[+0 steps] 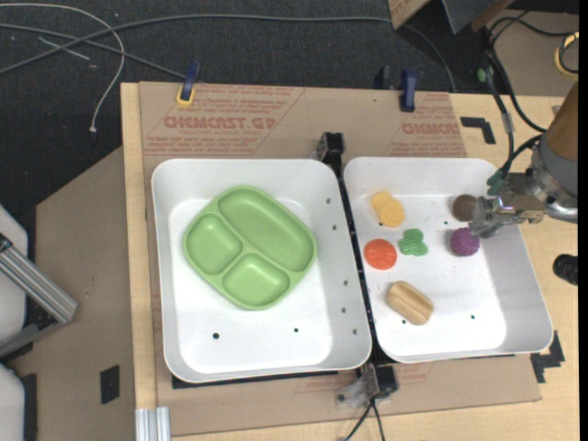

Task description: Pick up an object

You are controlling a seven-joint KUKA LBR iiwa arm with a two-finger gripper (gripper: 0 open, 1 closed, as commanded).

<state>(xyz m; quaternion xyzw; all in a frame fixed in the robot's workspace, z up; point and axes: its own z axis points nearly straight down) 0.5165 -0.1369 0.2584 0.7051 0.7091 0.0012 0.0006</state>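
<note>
Hovering at three o'clock over the right bin [514, 338], tool [485, 217] state being untellable, nothing being lifted yet, purple piece [464, 242] lying just beside.

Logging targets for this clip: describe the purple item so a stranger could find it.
Look in the right bin, at its far right side by the gripper. The purple item is a small rounded lump there, the only purple piece, right of the green one.

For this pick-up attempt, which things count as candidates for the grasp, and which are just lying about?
Candidates, right bin: purple piece nearest the gripper, yellow piece, orange-red piece, green piece, tan bread-like piece.

Lying about: green divided plate in left bin, blue clamps, loose cables.
</note>
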